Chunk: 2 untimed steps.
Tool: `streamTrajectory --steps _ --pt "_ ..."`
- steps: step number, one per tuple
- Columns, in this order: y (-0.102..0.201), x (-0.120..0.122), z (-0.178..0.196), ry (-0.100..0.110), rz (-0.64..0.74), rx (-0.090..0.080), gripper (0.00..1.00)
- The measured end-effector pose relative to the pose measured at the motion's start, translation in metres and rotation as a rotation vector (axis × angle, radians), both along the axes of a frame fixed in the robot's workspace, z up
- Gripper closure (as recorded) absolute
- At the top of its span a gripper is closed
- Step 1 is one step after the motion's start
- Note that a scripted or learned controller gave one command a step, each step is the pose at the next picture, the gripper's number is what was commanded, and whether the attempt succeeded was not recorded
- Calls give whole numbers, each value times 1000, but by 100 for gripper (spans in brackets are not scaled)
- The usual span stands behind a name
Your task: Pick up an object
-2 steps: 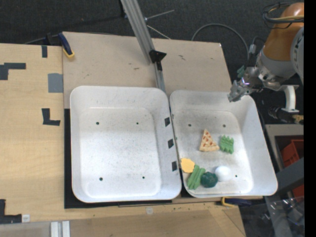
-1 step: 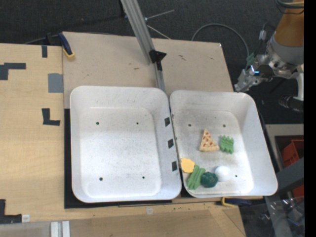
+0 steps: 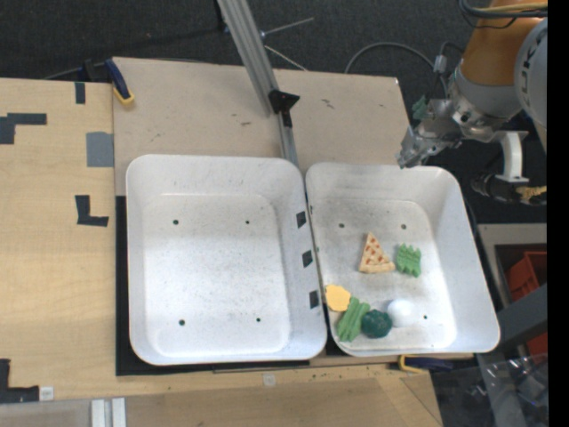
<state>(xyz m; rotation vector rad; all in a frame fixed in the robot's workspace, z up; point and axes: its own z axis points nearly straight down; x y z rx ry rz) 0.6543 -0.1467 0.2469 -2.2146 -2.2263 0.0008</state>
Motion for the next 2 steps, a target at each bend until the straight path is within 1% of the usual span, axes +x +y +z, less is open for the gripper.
streamTrajectory --steps 1,2 --pt "62 8 1 0 2 1 100" --pt "112 9 -13 2 1 0 100"
